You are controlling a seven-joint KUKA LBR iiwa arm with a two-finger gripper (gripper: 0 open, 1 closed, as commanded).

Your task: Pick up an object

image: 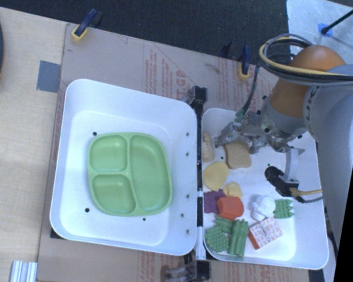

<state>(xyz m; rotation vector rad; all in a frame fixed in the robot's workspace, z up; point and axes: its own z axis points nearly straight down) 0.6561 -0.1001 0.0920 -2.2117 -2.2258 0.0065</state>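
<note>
On the bench, L bin is holding a green divided tray; R bin is carrying a crowd of toy food: tan bread pc, yellow disc, red pc, green pcs, red-white packet; gripper is hovering low over the bread at far end, open/shut can't tell.

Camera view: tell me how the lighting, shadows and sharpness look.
Camera view: even, soft light; the left bin is bright white with faint shadows inside its rim; the green tray is fairly sharp; the toys are small and a bit soft; the arm casts little shadow.
</note>
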